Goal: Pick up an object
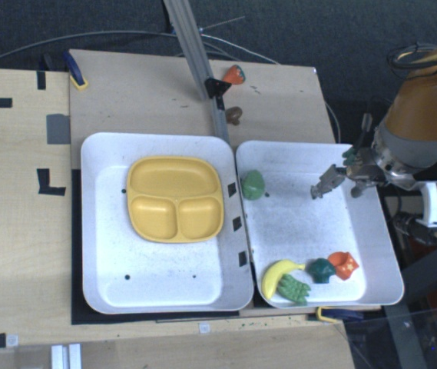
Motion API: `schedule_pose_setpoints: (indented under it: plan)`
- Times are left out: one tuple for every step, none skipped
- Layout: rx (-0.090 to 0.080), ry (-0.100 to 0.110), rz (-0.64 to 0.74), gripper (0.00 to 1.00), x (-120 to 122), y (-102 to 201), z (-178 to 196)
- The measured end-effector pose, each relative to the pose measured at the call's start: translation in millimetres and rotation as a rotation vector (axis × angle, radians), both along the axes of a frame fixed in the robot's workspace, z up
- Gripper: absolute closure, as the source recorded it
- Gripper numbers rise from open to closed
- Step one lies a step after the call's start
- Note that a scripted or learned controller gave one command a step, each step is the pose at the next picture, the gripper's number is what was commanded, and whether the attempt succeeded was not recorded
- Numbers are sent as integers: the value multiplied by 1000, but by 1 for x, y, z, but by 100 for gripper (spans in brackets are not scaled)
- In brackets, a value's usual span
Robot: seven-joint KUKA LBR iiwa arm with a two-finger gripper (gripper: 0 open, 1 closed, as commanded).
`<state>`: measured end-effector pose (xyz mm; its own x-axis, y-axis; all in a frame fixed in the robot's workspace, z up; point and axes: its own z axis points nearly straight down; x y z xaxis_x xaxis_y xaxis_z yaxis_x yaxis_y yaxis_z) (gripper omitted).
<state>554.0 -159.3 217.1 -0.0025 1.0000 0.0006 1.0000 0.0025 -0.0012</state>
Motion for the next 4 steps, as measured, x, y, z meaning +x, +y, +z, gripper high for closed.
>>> schedule_pose_setpoints:
  plan:
    - [0,0,0,0,0,0,0]
    - [-1,5,-1,0,1,0,-44]
    - [1,8,0,0,-2,9,-105]
    - [-2,0,-1,0,-2,9,-128]
